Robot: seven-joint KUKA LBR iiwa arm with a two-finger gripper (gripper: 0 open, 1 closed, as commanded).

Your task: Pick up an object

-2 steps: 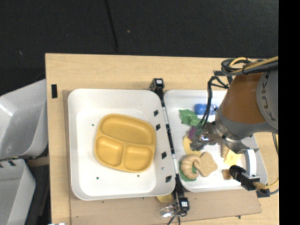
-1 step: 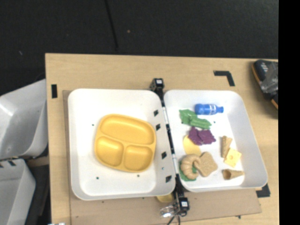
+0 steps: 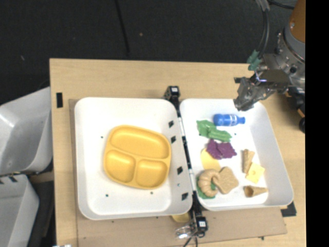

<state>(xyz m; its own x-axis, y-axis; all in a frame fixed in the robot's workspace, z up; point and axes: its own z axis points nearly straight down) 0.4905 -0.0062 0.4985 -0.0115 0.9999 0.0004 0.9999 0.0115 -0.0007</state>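
Now the end effector (image 3: 245,103) hangs just above the blue bottle (image 3: 228,120) in the right bin (image 3: 275,153); its grip state I cannot tell. Probably light, stiff, slippery; take it across the middle.

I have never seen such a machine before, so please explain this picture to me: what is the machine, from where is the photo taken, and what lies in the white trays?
One camera above the bench looks down at a slant. The grey machine at the right is a robot arm; its gripper hangs above the far edge of the right bin, close to a blue bottle. Nothing is seen between its fingers. That bin also holds toy food: green leaves, purple grapes, a croissant, a bread slice and a cheese wedge. The left bin holds a yellow divided plate.
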